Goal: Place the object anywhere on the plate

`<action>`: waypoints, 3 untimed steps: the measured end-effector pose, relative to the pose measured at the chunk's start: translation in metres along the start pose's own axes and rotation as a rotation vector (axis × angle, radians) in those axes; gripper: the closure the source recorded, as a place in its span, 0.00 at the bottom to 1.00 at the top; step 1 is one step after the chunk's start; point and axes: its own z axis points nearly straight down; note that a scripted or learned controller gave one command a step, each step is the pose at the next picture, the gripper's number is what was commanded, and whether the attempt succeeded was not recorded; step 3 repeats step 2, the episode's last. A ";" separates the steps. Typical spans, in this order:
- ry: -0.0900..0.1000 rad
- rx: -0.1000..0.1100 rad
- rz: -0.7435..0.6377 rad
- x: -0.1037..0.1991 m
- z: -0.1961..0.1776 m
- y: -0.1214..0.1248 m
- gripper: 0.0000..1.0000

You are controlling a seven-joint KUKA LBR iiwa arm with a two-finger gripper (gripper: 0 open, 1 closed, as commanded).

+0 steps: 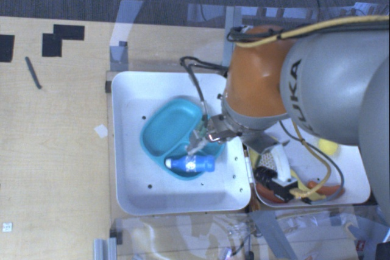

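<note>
1. The teal plate (169,130) lies in the left white bin (131,192), tilted, toward the bin's right side.
2. The object, a small blue bottle-like thing (194,164) with a shiny spot on it, lies on its side at the plate's lower right edge, resting on or against the rim; which of the two I cannot tell.
3. The hand (201,138) hangs over the plate's right edge, just above the blue object. Whether its grip is wide, narrow or closed on anything I cannot tell, as the wrist and cables hide much of it.
4. Judged from this, the placing step is in hand or just ending: the object is already at the plate.
5. The next move calls for lifting straight up from the plate without dragging the object off its rim.
6. The right bin (359,189), beside the plate's bin, holds other clutter.
</note>
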 end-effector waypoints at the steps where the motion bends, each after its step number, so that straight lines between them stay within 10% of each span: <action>1: 0.000 0.002 -0.049 0.009 0.022 0.034 0.00; 2: -0.003 -0.009 -0.348 -0.004 0.120 0.009 0.00; 3: -0.003 -0.009 -0.348 -0.004 0.120 0.009 0.00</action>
